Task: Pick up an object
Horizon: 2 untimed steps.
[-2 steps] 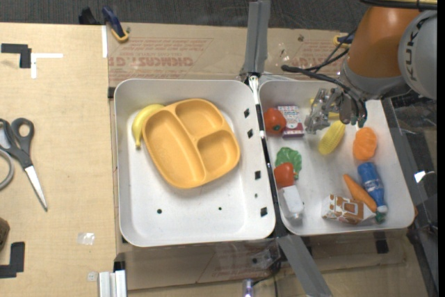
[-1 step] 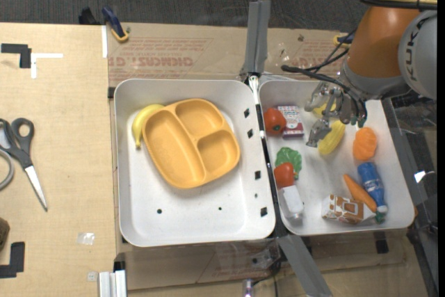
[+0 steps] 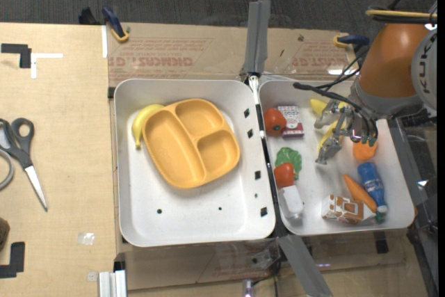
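Several small objects lie in the right bin [image 3: 400, 170], any of which might be picked: a red tomato [image 3: 274, 121] against a pink and white packet [image 3: 290, 120] at its upper left, a strawberry with green leaves [image 3: 285, 167] below them, a white bottle [image 3: 292, 202] toward the lower left corner, a small carton [image 3: 345, 209] at the bottom, a carrot [image 3: 361, 193] lying aslant just above it, a blue bottle [image 3: 371, 181] beside the carrot, an orange fruit [image 3: 364, 149] above that, and a yellow piece [image 3: 318, 106] near the top. The jaws [image 3: 335, 134] hang over the middle of this bin, right of centre in the frame, just left of the orange fruit; they stand somewhat parted with nothing visibly between them. The grey arm with its orange band [image 3: 393, 62] comes in from the upper right. In the left bin [image 3: 188, 219] an orange divided plate [image 3: 189, 141] sits with a banana [image 3: 142, 120] tucked along its upper left rim. On the bench [image 3: 55, 115] at the far left lie scissors [image 3: 28, 156].
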{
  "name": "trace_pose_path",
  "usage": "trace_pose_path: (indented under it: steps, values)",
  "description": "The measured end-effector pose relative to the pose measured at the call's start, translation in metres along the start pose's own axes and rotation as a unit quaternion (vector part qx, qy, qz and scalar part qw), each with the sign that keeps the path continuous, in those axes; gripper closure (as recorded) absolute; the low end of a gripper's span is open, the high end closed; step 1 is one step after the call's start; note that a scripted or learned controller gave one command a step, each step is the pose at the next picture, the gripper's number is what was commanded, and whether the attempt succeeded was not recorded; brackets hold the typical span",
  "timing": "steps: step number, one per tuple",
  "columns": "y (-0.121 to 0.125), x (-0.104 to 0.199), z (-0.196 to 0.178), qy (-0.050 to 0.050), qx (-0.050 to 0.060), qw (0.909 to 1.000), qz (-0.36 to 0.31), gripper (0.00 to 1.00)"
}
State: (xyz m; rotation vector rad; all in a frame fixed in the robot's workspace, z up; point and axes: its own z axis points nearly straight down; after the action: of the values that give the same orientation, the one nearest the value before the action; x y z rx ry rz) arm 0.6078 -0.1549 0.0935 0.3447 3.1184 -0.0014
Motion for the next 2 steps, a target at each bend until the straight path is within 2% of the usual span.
trace_pose_path:
  steps: [1,2]
  values:
    - [0.029,-0.041,-0.001,-0.001,0.0,0.9997,0.023,0.0]
    - [0.029,-0.042,-0.012,-0.004,0.0,0.9998,0.021,1.0]
